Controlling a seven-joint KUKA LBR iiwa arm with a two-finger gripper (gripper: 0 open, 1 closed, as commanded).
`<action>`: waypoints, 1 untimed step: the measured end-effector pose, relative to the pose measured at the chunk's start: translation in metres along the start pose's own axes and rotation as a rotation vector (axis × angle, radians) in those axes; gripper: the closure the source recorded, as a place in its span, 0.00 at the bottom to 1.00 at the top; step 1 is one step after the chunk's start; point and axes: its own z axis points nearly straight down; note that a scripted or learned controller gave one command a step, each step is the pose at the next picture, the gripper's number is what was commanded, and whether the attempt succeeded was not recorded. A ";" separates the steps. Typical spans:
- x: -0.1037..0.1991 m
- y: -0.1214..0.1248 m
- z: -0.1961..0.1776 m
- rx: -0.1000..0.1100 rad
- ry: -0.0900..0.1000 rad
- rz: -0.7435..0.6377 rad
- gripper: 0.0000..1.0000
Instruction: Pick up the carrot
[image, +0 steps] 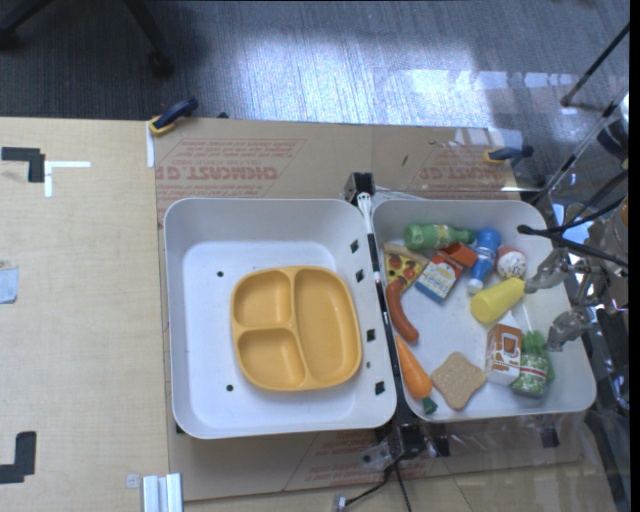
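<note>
Camera view, near to far: carrot (412, 368) lies along right bin's (575, 395) left wall, near front, green tip toward front edge. Bread slice (459, 380) just beside it. Sausage (402, 312) just behind carrot. Yellow divided plate (296, 327) in left bin (190, 300). Gripper (560, 300) at right bin's right edge, well apart from carrot; fingers spread, nothing between them.

My gripper (560, 300) looks a bit blurry. Bright light shines on the floor (400, 60) far above it. Left of me, the white bins (190, 300) glow softly.
</note>
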 end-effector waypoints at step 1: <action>0.015 0.065 -0.140 0.001 -0.003 -0.007 0.00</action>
